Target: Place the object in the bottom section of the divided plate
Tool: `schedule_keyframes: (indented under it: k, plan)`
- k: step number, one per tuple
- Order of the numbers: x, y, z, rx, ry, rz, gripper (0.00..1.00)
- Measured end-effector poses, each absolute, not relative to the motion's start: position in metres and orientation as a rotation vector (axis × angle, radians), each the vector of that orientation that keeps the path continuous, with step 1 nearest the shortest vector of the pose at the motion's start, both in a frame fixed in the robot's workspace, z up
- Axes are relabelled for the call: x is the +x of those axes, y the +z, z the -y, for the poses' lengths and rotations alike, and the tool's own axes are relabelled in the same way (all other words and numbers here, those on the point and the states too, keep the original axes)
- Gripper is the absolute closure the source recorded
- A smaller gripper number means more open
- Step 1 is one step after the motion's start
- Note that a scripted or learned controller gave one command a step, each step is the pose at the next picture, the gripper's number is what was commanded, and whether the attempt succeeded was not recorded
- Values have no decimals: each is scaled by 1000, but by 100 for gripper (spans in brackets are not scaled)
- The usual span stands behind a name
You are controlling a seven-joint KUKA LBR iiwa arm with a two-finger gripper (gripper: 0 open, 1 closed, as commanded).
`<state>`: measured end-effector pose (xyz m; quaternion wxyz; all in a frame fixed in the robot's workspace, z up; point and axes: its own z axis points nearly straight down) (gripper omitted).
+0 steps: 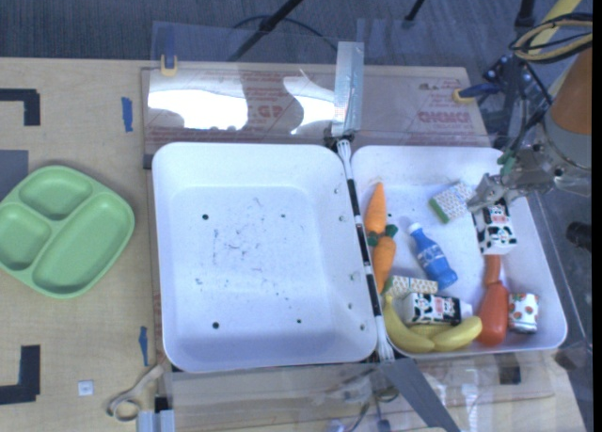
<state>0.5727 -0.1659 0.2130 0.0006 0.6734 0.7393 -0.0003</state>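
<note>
The wooden bench (85, 345) carries two shallow white bins side by side. The left bin (254, 171) has only some dark marks on its floor. The right bin (546, 270) holds all the small things.

On the bench near its left edge, well apart from the bins, lies the green divided plate (64, 229), with two small sections and one long section.

The arm (574, 110) comes in over the right bin's far right corner. Its gripper (491, 193) hangs over the far right part of this bin, just above a small cow-pattern carton (496, 230); I cannot tell if the pincer is open or closed, and nothing is clearly seen between its tips.

Along the near edge of the right bin lies a yellow banana (435, 336). Touching it on top is a second cow-pattern carton (435, 308) on its side. An orange bottle (492, 306) lies near the near right corner, beside a small white cup with red spots (525, 312). Along the left wall of this bin lie two carrots (378, 228), one behind the other. A blue bottle (431, 255) lies in the middle, tilted. A small green and white packet (451, 201) lies just left of the gripper
</note>
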Motion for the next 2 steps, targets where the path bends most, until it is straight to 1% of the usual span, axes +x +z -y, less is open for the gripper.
schedule_keyframes:
  k: [1,2]
  plan:
    - [625,185,78,2045,3,-2382,100]
    - [625,215,34,2599,1,-1764,100]
